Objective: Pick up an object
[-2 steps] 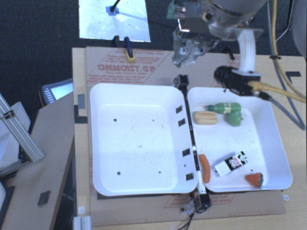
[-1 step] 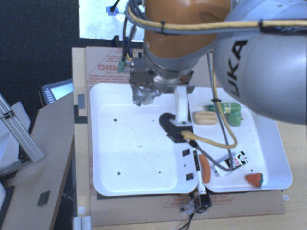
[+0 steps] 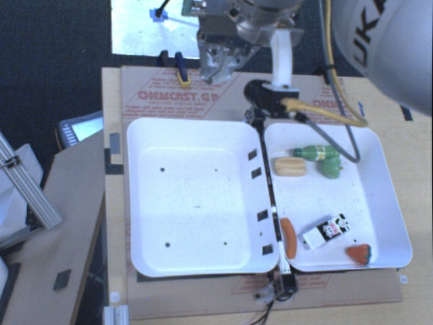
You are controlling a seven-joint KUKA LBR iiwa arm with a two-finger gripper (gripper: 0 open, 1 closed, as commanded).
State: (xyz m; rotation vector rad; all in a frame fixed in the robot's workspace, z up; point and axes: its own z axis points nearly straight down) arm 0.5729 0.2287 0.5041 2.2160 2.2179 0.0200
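My gripper (image 3: 218, 70) hangs high above the back edge of the bench, behind the left bin (image 3: 145, 202), with nothing seen between its fingers. The right bin (image 3: 385, 181) holds a tan bread roll (image 3: 289, 166), a green bottle (image 3: 314, 153) lying beside a green pepper (image 3: 331, 167), an orange sausage (image 3: 289, 237) by the divider, a small white milk carton (image 3: 326, 231) with black spots, and a red strawberry (image 3: 359, 253) in the front right corner. All of these lie well in front of and to the right of the gripper.
A blue and yellow clamp (image 3: 181, 69) sits on the cardboard sheet behind the left bin. A tablet (image 3: 80, 128) lies off the bench's left side. The big grey arm fills the upper right.
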